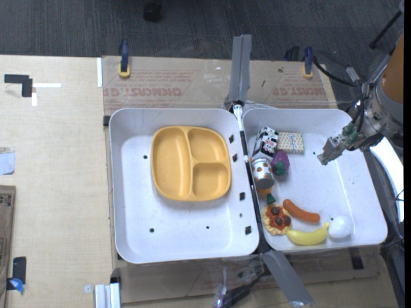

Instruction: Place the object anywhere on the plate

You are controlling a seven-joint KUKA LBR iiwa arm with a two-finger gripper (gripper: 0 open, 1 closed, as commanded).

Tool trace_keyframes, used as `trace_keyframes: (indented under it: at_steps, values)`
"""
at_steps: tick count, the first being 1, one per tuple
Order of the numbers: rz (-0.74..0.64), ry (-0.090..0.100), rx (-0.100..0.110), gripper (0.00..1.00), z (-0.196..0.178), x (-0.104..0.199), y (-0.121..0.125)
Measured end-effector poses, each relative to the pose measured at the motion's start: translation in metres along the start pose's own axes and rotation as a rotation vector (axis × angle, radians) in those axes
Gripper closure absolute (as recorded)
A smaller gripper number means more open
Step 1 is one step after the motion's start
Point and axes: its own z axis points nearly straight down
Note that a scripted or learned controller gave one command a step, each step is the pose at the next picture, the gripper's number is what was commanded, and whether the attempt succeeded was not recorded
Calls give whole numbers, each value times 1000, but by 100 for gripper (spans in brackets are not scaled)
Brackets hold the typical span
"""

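Observation:
A yellow three-compartment plate [191, 163] lies in the left bin [128, 191]. The right bin [359, 191] holds several toy foods: a black-and-white cow figure [267, 140], a cracker [289, 142], purple grapes [280, 163], a small can [262, 172], a pizza slice [277, 218], a hot dog [301, 212], a banana [307, 236] and a white egg [340, 227]. My gripper [329, 153] hangs over the right bin's upper right area, right of the cracker, with nothing visible between its fingers.
A grey divider bar [241, 76] runs between the bins. Blue clamps [123, 66] sit on the cardboard behind them. Cables trail along the right side near the arm.

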Motion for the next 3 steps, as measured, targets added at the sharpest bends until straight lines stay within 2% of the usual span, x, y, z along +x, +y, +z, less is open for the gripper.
trace_keyframes:
  at_steps: [3]
  values:
    - [92,1,-3,100,0,12,3]
